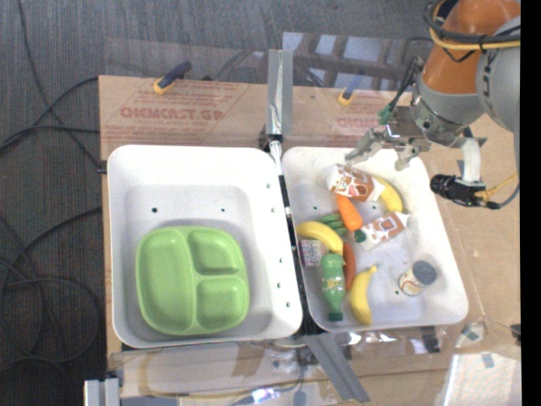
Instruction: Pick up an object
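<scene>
From above we see the grey arm [473, 66], with its orange band, reaching in from the right and holding its tool [387, 149] over the far rim of the right bin [448, 260]. The tool's two fingers [363, 152] are spread wide apart, and we see nothing between them.

The objects to be picked lie in the right bin, crowded toward its left and middle. Just under the open tool we find a small orange-and-white carton [352, 183], with a banana [390, 194] lying just beside it on the right. An orange carrot [347, 212] slants down from the carton. Near the bin's centre we see a second small carton [385, 228], tilted, touching the carrot's lower end. To the left a second banana [321, 233] lies across the top of a green bottle [333, 286], which points toward the near rim. A third banana [363, 294] curves just beside the bottle on its right. A small round tin [418, 277] sits apart from the rest, near the bin's right wall.

The left bin [127, 176] holds a green divided plate [193, 280] with three compartments, lying in its near half. Both bins rest side by side on a brown surface [186, 112], where a yellow clamp [171, 76] grips the far edge. Black cables [42, 252] trail over the grey floor at left.
</scene>
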### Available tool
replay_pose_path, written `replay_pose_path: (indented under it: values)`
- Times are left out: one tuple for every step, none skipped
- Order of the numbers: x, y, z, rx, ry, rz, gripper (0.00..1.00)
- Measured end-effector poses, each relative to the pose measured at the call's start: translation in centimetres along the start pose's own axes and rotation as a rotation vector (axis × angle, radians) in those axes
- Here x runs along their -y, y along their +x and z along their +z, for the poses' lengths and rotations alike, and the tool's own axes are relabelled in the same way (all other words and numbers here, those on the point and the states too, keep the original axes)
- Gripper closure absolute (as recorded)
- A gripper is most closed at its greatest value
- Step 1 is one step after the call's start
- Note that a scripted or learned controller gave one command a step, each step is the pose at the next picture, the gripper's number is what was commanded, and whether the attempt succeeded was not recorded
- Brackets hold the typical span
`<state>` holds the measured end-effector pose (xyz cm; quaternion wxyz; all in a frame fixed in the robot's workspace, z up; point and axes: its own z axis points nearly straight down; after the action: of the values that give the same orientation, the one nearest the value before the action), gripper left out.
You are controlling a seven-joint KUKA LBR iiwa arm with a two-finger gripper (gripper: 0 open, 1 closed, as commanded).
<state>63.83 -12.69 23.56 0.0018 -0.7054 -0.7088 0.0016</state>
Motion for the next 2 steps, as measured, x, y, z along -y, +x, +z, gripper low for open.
replay_pose_path:
  values:
    - [-0.8, 3.2, -0.1, 0.004, -0.001, -0.048, 0.0]
    - [-0.6, -1.0, 8.0, 0.003, 0.0, -0.102, 0.0]
